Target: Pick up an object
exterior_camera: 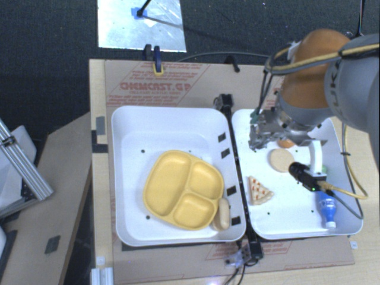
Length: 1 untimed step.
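Gripper low over the upper left part of the right bin, close to the divider between the two bins. No telling from this slant whether open or closed; no object visibly in its hold. Just right of it, an orange piece, half hidden under the wrist. Below that, touching it or nearly so, a round tan cookie-like disc, flat on the bin floor. Further toward the near edge, a toy pizza slice, apart from the disc and near the bin's left wall. On the right side of the same bin, a slim white and green piece, too blurred to name. Near the lower right corner, a small blue bottle with a white cap. Above all this, the grey arm with its orange band, in from the right. In the left bin, a yellow divided tray with three compartments, set at an angle. Against its lower right edge, a small beige bread roll, close to the bin's right wall.
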Motion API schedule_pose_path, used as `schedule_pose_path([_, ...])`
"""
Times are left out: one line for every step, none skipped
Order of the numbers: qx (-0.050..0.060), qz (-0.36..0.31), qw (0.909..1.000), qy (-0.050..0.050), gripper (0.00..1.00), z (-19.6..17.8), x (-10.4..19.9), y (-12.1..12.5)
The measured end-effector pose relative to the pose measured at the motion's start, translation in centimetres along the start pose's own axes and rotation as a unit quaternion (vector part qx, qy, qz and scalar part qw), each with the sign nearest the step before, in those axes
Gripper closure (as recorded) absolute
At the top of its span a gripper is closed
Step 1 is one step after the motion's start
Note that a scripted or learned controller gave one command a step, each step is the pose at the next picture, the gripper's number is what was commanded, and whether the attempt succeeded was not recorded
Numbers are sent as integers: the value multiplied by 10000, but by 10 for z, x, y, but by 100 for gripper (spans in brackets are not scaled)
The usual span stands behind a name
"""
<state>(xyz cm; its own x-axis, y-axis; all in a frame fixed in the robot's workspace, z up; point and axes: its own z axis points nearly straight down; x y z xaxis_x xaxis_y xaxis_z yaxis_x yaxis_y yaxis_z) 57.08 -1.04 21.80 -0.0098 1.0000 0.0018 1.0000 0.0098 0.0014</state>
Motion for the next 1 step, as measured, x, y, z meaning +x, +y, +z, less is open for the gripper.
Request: schedule_pose_path([4,1,10000,1,100,-4,44,-11])
